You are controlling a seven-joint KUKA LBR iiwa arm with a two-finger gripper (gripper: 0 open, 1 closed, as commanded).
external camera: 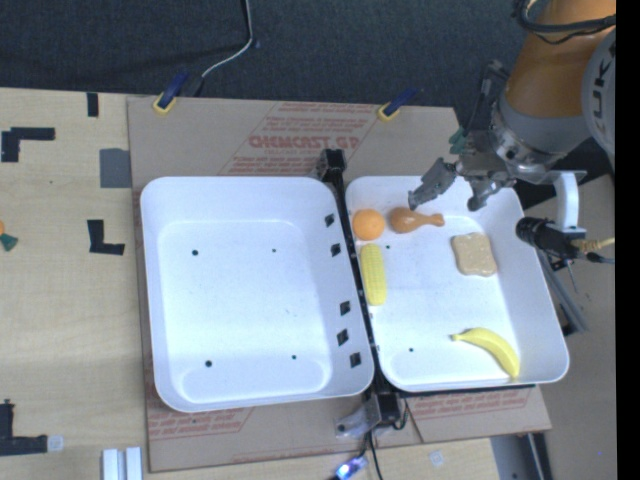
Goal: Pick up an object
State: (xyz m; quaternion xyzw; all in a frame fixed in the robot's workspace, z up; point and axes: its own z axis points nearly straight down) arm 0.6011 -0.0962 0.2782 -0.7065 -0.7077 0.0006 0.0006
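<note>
The right white bin [540, 313] holds an orange ball [367, 224], a brown drumstick-shaped piece [412, 220], a yellow corn cob [374, 273], a tan slice of bread [473, 255] and a banana [491, 349]. My gripper [457, 190] hangs over the bin's far edge, just right of and above the drumstick. Its two dark fingers [433, 184] are spread apart, open, with nothing between them.
The left white bin [160, 268] sits beside the right one on a cardboard sheet [290, 138]. A black clip strip [340, 258] runs along the seam between the bins. A cable [235, 38] trails across the dark back area.
</note>
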